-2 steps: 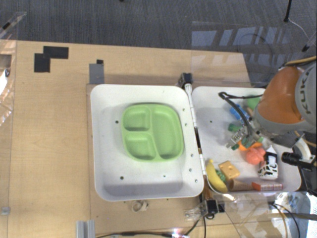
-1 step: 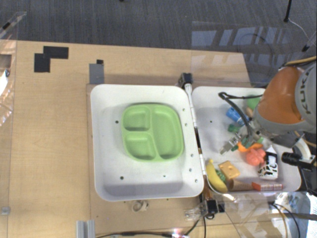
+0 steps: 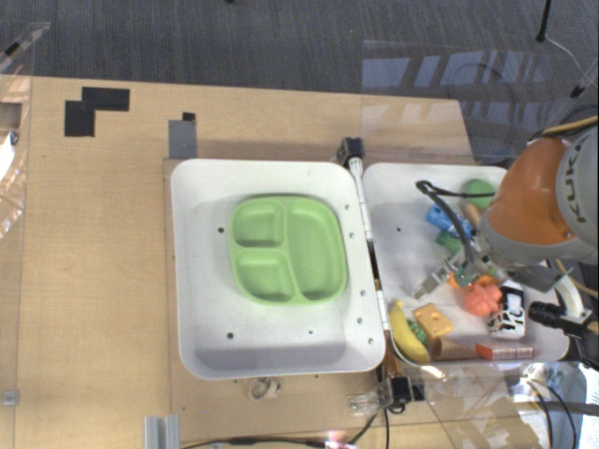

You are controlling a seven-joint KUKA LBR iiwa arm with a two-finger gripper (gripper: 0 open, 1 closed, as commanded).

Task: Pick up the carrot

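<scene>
Two shallow white bins sit side by side on a wooden bench. The left bin (image 3: 192,279) holds a light green plastic tray with three compartments (image 3: 285,249). The grey arm with an orange band (image 3: 533,199) reaches into the right bin (image 3: 393,204) from the right. Its two-finger gripper (image 3: 447,277) hangs low among small toys; how wide it stands I cannot tell. The orange carrot (image 3: 481,296) lies just right of it. A yellow banana (image 3: 408,330) curves at the bin's near-left corner.

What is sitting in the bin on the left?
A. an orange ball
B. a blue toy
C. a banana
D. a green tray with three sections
D: the green tray with three compartments lies in the left bin; the banana is in the right bin.
</scene>
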